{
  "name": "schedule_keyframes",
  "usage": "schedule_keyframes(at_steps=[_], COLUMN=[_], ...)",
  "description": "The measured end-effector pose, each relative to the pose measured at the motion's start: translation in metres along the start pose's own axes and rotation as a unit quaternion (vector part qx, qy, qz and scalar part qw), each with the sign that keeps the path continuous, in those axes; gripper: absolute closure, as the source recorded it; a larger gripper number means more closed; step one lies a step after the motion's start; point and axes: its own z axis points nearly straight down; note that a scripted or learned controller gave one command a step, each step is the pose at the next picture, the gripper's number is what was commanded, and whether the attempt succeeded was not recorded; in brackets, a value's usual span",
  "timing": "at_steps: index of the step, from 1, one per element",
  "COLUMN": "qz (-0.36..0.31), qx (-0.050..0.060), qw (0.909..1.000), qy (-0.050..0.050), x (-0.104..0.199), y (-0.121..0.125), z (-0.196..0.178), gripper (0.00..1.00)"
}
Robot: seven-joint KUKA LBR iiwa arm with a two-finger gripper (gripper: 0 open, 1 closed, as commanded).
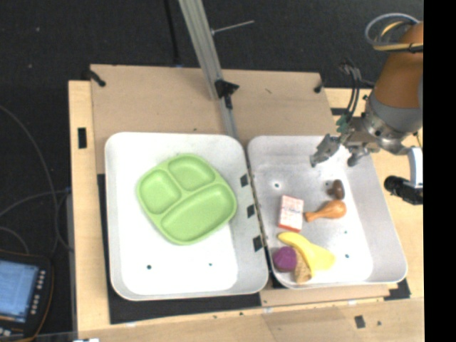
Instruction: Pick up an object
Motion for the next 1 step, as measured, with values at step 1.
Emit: schedule_keyframes(at_steps=[1], qz=[0.000], qx=[0.000], qw=[1.0000], qy=[0.000], x=[-0.0001], y=[0.0000], z=[0.0000], gripper=[0.00])
